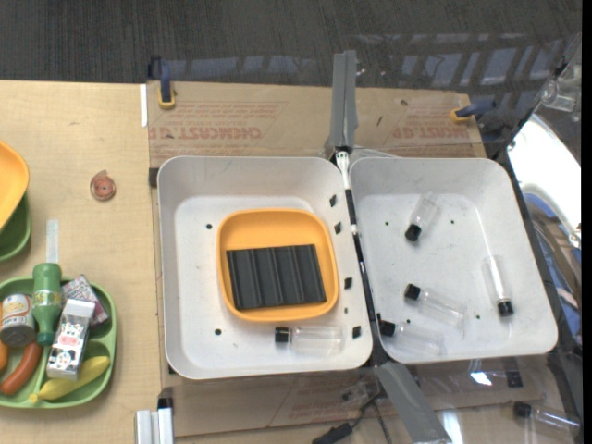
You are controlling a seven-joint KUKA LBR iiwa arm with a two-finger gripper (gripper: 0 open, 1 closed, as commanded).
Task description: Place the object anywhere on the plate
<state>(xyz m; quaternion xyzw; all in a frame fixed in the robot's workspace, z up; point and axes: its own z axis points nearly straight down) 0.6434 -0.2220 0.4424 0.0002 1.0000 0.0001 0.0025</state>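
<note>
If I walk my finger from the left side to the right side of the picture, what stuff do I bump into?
Green plate of toy food → pink disc on the bench → left bin with the orange plate and its dark ridged block → grey divider post → right bin with clear black-capped vials.

Two white bins are sitting side by side on the counter [74, 137]. The left bin [185, 248] is holding an orange plate [277, 225] with a dark ribbed insert; a clear vial with a black cap [305, 338] is lying just beside the plate's near edge. Four more clear vials are lying scattered in the right bin [518, 248]. A green tray of toy food [55, 345] is resting at the counter's left.
</note>
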